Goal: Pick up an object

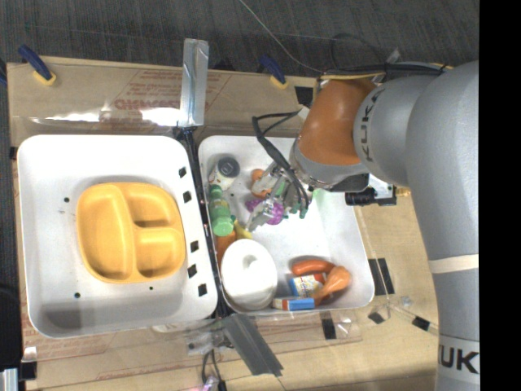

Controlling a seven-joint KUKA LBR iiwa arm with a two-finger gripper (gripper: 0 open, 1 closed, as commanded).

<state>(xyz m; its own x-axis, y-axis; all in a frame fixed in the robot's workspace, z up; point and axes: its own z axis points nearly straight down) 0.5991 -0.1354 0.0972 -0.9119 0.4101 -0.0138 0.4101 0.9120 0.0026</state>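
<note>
Arm: reaches in from the right, wrist bent down over the right bin (352, 233) so the gripper (281, 198) points into the clutter.
Fingers: I cannot tell whether released or clenched; blurred against the items beneath.
Candidate object: small purple item (271, 212) directly under the fingers, touching or just beside them; whether it is grasped is unclear.
Other contents: white cup (248, 271) upside down at the near edge, orange sausage-shaped toy (312, 265), green bottle (220, 210) lying along the left wall.
Left bin: holds a yellow divided tray (130, 230), well apart from the action.
Judgement: crowding leaves little finger clearance; a slip is likely.
</note>
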